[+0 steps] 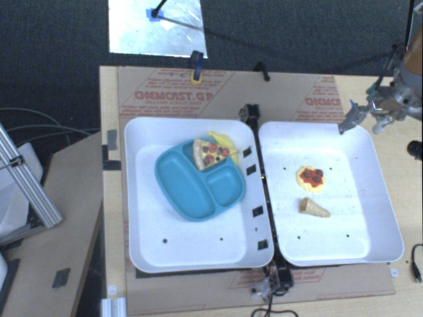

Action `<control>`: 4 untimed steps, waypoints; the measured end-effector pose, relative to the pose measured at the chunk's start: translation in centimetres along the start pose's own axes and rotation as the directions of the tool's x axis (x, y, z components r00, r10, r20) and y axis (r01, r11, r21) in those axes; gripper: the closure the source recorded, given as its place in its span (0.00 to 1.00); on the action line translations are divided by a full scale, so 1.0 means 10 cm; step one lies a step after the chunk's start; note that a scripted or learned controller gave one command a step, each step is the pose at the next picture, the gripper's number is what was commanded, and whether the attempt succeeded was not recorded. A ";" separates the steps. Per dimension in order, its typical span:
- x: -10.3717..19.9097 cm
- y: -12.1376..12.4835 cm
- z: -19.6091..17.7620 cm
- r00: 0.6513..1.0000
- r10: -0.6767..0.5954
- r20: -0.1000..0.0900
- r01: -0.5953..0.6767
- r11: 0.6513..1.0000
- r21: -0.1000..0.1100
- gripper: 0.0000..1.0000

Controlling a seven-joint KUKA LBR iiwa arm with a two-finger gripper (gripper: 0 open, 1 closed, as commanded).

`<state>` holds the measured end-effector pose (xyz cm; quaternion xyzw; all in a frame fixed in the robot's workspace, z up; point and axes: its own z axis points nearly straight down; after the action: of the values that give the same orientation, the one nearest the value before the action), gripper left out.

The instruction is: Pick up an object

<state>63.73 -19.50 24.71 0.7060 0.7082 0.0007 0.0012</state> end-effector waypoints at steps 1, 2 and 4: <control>0.00 0.01 -0.12 1.000 -0.004 0.001 0.004 1.000 -0.005 1.00; 0.90 0.18 0.23 1.000 -0.010 -0.005 0.010 1.000 0.002 1.00; 2.34 0.19 0.35 1.000 -0.008 -0.002 0.008 1.000 -0.003 1.00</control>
<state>65.55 3.95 21.23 0.7032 0.7110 0.0023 0.0017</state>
